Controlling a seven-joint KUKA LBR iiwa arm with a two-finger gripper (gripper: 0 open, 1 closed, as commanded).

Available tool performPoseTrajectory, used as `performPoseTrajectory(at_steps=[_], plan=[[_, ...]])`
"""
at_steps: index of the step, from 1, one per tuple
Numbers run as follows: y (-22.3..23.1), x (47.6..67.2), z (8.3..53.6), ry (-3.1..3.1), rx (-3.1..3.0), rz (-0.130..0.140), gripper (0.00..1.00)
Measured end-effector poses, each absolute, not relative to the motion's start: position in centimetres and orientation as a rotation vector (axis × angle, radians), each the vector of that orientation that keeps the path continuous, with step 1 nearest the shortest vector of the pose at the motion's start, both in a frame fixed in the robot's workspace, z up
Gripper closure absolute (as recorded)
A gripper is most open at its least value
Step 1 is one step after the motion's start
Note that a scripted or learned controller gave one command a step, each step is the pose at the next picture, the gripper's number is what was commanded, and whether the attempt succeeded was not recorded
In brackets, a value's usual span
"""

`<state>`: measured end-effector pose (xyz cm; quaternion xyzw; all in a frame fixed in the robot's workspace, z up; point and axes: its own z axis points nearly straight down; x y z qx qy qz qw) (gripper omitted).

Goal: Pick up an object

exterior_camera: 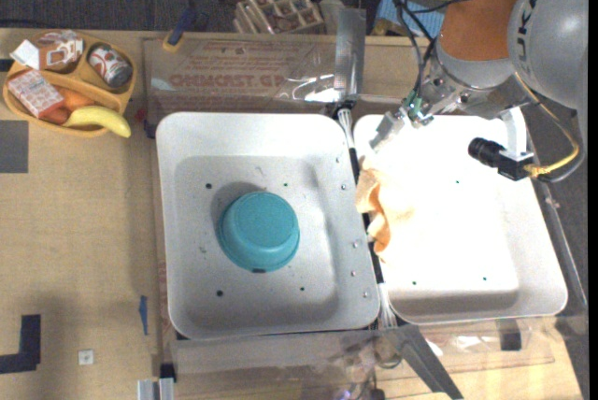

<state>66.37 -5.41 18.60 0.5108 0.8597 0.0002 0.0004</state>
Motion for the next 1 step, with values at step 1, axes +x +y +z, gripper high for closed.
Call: performPoseTrajectory(at_steps=[1], plan=[[-12.31,66.14,14.6,2.961,1.039,0.002,0.0]])
